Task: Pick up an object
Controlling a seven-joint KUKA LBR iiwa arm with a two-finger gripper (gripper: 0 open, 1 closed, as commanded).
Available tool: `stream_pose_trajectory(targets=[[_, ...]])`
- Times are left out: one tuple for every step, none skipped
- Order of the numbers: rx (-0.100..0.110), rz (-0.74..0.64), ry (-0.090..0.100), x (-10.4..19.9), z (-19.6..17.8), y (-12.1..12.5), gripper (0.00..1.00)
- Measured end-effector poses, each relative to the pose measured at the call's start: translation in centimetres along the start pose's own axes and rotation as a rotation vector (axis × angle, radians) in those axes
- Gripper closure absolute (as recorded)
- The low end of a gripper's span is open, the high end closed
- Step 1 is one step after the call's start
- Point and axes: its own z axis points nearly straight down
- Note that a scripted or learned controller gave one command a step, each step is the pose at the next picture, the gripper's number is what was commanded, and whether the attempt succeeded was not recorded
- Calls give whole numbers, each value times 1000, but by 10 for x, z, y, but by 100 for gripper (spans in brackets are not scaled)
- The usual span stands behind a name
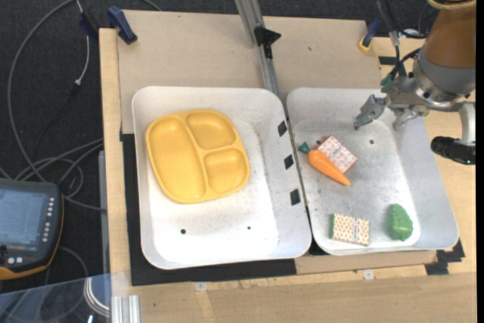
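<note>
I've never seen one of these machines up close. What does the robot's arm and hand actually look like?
The arm is a thick rounded tube with a broad orange band, turning grey toward the wrist. A yellow cable loops over its top and dark cables run beside it. At its end sits a small hand of silver-grey metal with two slim fingers. No markings are readable.

Single fixed overhead camera, slanted down on the bench (204, 49).

Sits high, far enough back to take in both white bins, left bin (219, 238) and right bin (423, 170) (side by side, mid-frame), plus dark floor at top and left. The arm (454, 41) enters from the right edge.
</note>
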Motion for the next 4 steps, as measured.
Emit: stream_pose_trajectory(targets=[[0,0,0,0,0,0,0],[5,0,0,4,43,1,0],[2,3,-1,-6,94,1,0],[-3,1,-1,-7,99,3,0]])
